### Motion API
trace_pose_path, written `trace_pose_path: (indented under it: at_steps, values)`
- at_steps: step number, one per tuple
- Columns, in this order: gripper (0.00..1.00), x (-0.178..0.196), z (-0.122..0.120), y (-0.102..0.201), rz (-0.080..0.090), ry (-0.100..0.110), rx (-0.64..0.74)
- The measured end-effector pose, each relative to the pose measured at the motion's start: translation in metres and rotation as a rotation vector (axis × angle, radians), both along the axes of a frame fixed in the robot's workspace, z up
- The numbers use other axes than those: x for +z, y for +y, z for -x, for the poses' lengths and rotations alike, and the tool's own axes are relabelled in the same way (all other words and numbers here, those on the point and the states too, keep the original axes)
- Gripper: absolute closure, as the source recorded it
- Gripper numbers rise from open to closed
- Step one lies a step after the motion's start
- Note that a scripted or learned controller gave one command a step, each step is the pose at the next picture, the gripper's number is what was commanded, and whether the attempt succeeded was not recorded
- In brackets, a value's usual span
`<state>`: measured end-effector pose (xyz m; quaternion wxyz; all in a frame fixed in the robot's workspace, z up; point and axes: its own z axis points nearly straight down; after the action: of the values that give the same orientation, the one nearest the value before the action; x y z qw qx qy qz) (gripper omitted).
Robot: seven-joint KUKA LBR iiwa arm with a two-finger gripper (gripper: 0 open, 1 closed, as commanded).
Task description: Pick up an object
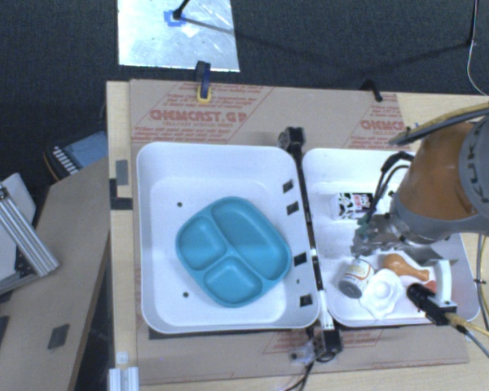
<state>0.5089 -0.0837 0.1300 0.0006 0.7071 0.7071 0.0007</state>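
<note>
My gripper (365,241) hangs low over the middle of the right bin (326,165), with the grey and orange arm coming in from the right. Just below it lies a small can with an orange label (354,277), tipped on its side. A white crumpled item (381,293) rests beside the can near the bin's front wall. An orange-brown drumstick-shaped toy (405,265) lies to the right of the can, partly under the wrist. A black-and-white patterned carton (354,204) sits behind the gripper, apart from it. Nothing shows between the gripper's tips.
The left bin (159,218) holds a blue divided plate (232,251). A black divider with clips (303,218) runs between the two bins. Brown cardboard (228,112) lies under both bins.
</note>
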Motion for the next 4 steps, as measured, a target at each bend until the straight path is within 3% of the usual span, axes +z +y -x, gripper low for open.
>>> trace_pose_path:
  at_steps: [1,2,4]
  values:
    - [1.00,0.064,-0.002,-0.002,0.001,-0.006,0.004]
    - [1.00,0.077,-0.003,-0.002,0.001,-0.001,0.003]
    - [1.00,0.068,-0.052,0.089,-0.001,-0.002,0.010]
